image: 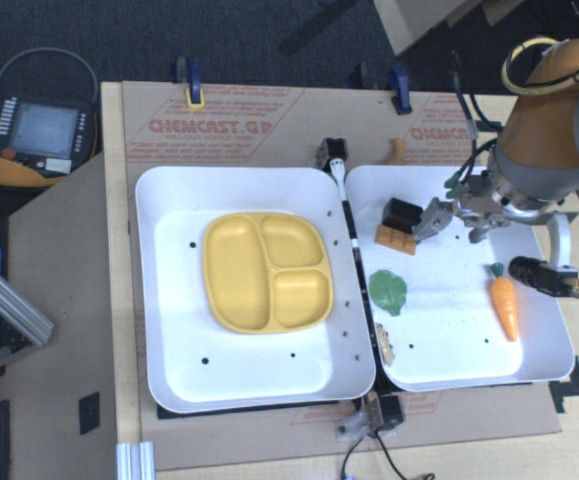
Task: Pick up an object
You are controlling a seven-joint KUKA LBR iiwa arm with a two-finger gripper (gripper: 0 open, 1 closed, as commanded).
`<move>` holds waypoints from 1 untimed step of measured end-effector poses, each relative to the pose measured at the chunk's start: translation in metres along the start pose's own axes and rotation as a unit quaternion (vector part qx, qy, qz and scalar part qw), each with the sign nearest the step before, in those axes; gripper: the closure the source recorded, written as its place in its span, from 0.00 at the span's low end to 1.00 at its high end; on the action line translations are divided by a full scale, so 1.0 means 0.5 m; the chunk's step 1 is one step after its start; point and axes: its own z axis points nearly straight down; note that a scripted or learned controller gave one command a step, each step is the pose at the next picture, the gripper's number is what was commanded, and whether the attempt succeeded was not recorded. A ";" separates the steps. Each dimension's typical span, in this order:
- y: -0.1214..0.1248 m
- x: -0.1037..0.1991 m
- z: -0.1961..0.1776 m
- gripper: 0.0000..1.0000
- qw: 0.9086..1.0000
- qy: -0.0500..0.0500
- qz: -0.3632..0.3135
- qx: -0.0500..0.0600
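Nothing is being held yet: the tool (pixel 454 220) is hovering open and empty at the upper right, above the right bin (pixel 469 363), where the carrot (pixel 506 306) is lying unpicked.

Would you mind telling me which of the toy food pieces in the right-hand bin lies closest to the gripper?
The dark brown and tan block at the right bin's upper left, beside the gripper. The green leafy vegetable and orange carrot lie farther down the bin.
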 end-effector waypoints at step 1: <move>0.006 0.000 -0.014 0.00 1.000 -0.001 -0.001 -0.007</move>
